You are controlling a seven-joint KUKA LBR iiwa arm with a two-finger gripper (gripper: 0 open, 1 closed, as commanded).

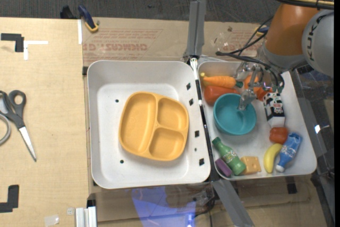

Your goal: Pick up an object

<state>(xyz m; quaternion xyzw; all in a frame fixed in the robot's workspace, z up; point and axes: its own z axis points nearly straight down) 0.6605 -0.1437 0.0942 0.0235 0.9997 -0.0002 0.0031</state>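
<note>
Reaching in from the right, the grey arm with its orange band hangs the gripper (245, 99) low over the right bin (308, 167), its tip at the rim of the teal bowl (234, 116), though how it stands is too blurred to tell and nothing is seen held. Around the bowl lie a carrot (219, 81), a red piece (212, 93), a small cow-patterned carton (274, 107), a green bottle (229, 156), a banana (271, 157) and a blue bottle (288, 152). Beside it, the left bin (101, 130) holds a yellow divided plate (154, 126), and scissors (20, 119) lie on the desk (42, 167) at the far left.
</note>
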